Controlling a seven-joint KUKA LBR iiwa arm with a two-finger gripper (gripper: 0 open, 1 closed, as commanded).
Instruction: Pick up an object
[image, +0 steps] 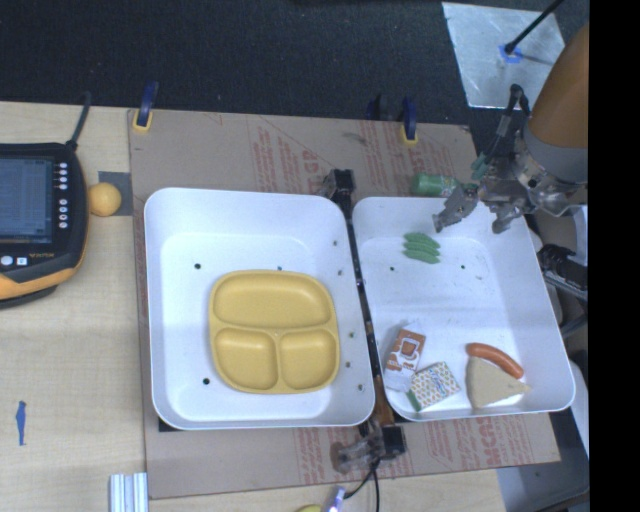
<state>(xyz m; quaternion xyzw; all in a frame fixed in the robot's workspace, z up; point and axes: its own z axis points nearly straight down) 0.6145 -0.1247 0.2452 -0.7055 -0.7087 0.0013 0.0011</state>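
A: Status: the claw is hanging over the far edge of the right shallow white plastic bin, fingers spread, nothing between them.

B: Closest target?

A: The small green pea-pod toy, lying flat on the bin floor just in front of and a bit left of the claw. Apart, not touching. There's also a green cylinder outside the bin on the brown cardboard sheet, behind the rim.

B: Other options?

A: Near the front edge of the same bin: a small orange-and-white carton, a patterned teal packet touching it, a red-orange sausage toy and a pale wedge of toy cheese right beside it. All bunched, worse for a clean grab. The left white bin carries a yellow three-compartment plastic tray; too wide for the fingers, I'd guess.

B: So go for the pod.

A: Yes. My read: shift left and forward until centred over it, turn the wrist so the fingers close across its short side, drop until the tips almost meet the floor, then squeeze. It's low and flat, so stopping high would likely close on air. Lift straight up and check it's actually between the fingers before calling it done.
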